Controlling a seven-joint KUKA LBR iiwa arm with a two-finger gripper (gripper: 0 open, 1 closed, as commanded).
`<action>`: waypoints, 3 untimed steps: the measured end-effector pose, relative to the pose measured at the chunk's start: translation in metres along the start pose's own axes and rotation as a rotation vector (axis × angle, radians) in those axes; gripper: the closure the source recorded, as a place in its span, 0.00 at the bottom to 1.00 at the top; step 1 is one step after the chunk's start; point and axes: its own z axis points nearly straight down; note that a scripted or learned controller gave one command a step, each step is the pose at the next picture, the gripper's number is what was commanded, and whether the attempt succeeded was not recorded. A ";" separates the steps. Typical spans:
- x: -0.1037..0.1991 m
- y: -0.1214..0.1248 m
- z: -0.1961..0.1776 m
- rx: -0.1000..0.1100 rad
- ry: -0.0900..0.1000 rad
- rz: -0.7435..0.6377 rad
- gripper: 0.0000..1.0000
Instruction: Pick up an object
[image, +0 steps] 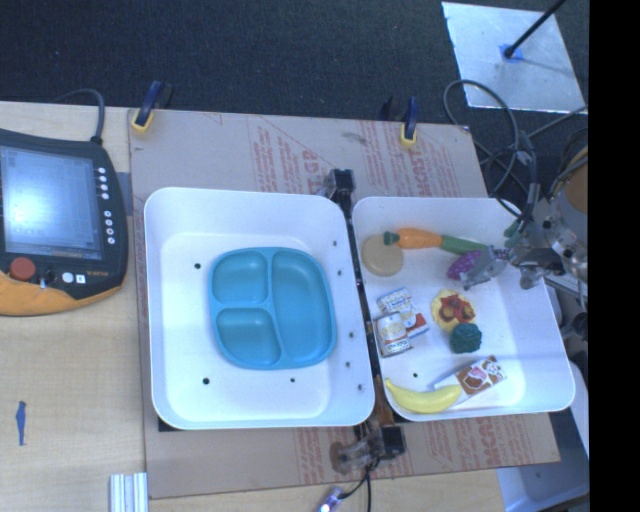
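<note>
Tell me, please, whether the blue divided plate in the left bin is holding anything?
Empty: all three compartments of the blue divided plate show bare blue; the toy foods lie in the right bin.

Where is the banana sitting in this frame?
The banana lies along the near edge of the right bin, at its left corner, just left of a small carton and below the snack packets.

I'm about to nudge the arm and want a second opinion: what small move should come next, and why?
Probably a short descent onto the purple toy. The end effector sits at the right bin's upper right, just beside that toy, closer than the carrot or pizza piece. Nothing shows between its fingers, so the pick seems not yet made.
</note>
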 end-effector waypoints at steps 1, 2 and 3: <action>-0.045 0.061 0.138 0.002 -0.002 -0.001 0.00; -0.056 0.115 0.132 -0.002 -0.001 0.001 0.00; 0.003 0.060 0.139 0.001 -0.002 -0.002 0.00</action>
